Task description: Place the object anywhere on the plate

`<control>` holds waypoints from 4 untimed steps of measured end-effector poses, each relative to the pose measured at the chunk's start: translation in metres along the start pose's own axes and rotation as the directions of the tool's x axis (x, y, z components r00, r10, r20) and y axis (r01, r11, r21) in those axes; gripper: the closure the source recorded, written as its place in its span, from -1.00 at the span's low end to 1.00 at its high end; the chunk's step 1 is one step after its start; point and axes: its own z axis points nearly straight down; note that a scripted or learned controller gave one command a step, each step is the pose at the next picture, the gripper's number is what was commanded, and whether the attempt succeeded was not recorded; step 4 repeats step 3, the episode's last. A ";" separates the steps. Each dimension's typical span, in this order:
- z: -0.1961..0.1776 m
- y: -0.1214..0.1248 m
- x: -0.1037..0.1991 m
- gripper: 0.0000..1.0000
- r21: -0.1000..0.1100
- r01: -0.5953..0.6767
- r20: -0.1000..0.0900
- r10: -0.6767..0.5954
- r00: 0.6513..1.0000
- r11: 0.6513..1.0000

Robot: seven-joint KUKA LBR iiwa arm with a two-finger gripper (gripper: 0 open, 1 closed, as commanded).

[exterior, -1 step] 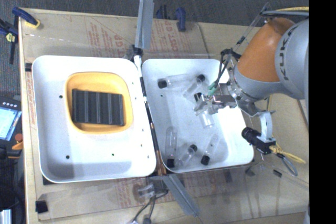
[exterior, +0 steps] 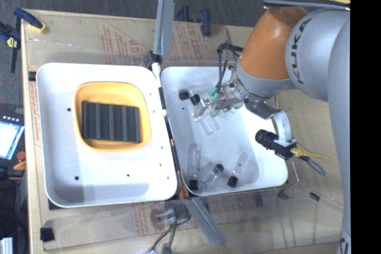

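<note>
Camera view from above the bench puts the two-finger gripper [exterior: 209, 105] low over the upper middle of the right-hand shallow white bin [exterior: 269, 174], under the grey arm's orange band [exterior: 269, 44]. Something clear and glinting sits right at its tip, but whether the claw is spread, pressed together or pinching that piece I cannot tell (the wrist and its cables crowd that spot).

Around it lie small clear plastic vials with black caps: one near the bin's upper left [exterior: 185, 94], and a cluster along the lower edge [exterior: 214, 174]. These look like the objects to be moved, and all sit in the right bin.

Well apart to the left, in the left-hand white bin [exterior: 59, 175], rests the yellow-rimmed rectangular plate with a dark ribbed centre [exterior: 111, 120]. Nothing clear shows on it.

By my reading the task is at its start: a vial must be secured, carried across the divide between the bins and set down on the plate.
</note>
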 end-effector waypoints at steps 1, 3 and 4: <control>-0.004 0.065 0.049 1.00 0.001 0.036 -0.001 -0.036 0.999 0.999; 0.020 0.120 0.075 -1.00 -0.001 0.240 0.000 -0.240 0.971 0.971; 0.020 0.120 0.075 -1.00 -0.001 0.240 0.000 -0.240 0.971 0.971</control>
